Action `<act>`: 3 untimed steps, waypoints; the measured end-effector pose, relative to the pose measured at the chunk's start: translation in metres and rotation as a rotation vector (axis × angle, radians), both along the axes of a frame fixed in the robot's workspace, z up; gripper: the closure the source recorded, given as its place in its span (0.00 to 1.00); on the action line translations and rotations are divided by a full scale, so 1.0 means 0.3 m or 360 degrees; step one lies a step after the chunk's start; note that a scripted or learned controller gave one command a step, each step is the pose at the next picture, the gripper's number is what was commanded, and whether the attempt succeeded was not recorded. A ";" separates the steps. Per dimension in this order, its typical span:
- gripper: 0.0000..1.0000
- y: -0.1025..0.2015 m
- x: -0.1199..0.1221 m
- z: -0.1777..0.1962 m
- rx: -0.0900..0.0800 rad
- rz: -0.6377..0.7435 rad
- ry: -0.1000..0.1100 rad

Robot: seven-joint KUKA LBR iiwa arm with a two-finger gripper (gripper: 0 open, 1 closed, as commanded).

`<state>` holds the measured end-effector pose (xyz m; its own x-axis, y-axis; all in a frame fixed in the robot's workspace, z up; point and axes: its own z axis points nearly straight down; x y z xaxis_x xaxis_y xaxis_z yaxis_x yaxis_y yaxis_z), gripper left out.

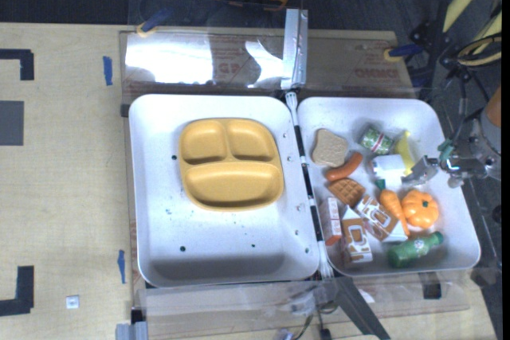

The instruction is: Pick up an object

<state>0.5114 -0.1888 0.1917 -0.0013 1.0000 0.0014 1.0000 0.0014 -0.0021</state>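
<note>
From above we're looking down on a pale wooden bench (pixel 64 195) with two white bins side by side. The left bin (pixel 151 243) carries a yellow divided tray (pixel 231 162); the right bin (pixel 462 243) is crowded with toy food. The pincer (pixel 434 163) hangs at that bin's right rim, and we can't tell whether it's spread or pressed together. Nothing shows between its tips. Nearest to it, we reckon, is the orange pumpkin (pixel 420 208), just below and slightly left of it, round with no long axis to line up on. The green bottle (pixel 413 248) lies farther down, its length running left to right.
</note>
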 end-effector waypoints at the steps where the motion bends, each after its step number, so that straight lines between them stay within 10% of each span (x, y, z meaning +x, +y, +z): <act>1: 0.00 0.079 -0.037 -0.238 -0.0021 0.0151 -0.0072; 2: 0.00 0.059 -0.032 -0.272 -0.0021 0.0131 -0.0106; 3: 1.00 0.052 -0.031 -0.242 -0.0027 0.0125 -0.0110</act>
